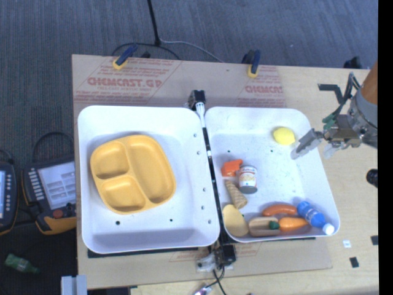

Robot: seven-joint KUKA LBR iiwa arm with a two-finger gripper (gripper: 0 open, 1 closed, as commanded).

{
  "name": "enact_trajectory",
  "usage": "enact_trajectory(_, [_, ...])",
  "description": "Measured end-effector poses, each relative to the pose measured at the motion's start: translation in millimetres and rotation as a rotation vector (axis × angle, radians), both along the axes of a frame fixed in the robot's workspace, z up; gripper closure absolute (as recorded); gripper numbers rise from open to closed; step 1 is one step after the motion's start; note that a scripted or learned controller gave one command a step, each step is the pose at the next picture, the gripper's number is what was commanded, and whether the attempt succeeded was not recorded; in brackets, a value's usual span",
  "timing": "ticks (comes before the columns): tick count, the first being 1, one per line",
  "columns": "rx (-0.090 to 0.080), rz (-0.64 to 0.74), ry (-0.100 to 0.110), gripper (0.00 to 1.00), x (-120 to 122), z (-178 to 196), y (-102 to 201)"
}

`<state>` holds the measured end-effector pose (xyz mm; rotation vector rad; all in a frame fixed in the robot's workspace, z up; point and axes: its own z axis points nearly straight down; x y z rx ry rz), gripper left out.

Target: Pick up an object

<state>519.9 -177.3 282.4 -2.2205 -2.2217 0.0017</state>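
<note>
The right bin [270, 118] holds several small objects. A yellow round piece [284, 135] lies near its far right corner. An orange item [231, 167], a small labelled jar [247, 178] and a cone [235, 194] sit near the left wall. Along the front lie a pale yellow piece [233, 220], a sausage [279, 211], a carrot [292, 224] and a blue bottle [314, 217]. My gripper [318, 146] hovers over the bin's right rim, just right of the yellow round piece. It looks open, with nothing between its fingers [304, 145].
The left bin [98, 232] holds a yellow divided plate [131, 173]. Two clamps [124, 56] [252, 64] sit on the board's far edge. A black fitting [198, 98] stands where the bins meet at the back.
</note>
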Motion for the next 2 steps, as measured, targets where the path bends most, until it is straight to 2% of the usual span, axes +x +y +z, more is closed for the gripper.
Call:
enact_trajectory(1, [0.0,-0.069,0.0,0.0,-3.7,-163.2,50.0])
enact_trajectory(2, [-0.003,0.175,-0.01,0.0,15.4,-188.5,43.1])
